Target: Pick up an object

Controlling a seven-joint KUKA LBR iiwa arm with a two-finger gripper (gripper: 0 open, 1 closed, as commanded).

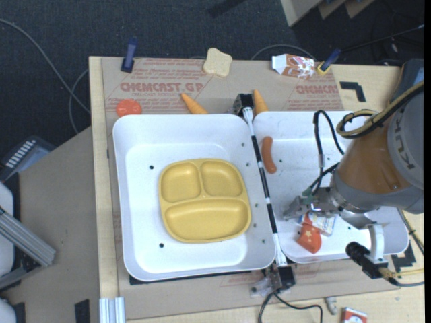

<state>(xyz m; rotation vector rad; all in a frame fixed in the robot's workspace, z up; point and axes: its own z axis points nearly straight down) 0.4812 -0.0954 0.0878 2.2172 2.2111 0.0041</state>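
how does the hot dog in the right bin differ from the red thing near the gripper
The hot dog is a long, thin, orange-brown shape; the red object is short, chunky and bright red. The hot dog lies alone by the right bin's left wall, far from the gripper; the red object sits right beside it, near the front wall. Both rest inside the right bin.

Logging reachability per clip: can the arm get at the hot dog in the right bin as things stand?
Probably yes. The hot dog lies alone on bare floor in the right bin, by its left wall, with nothing on it. The claw hangs in the same bin, nearer the strawberry.
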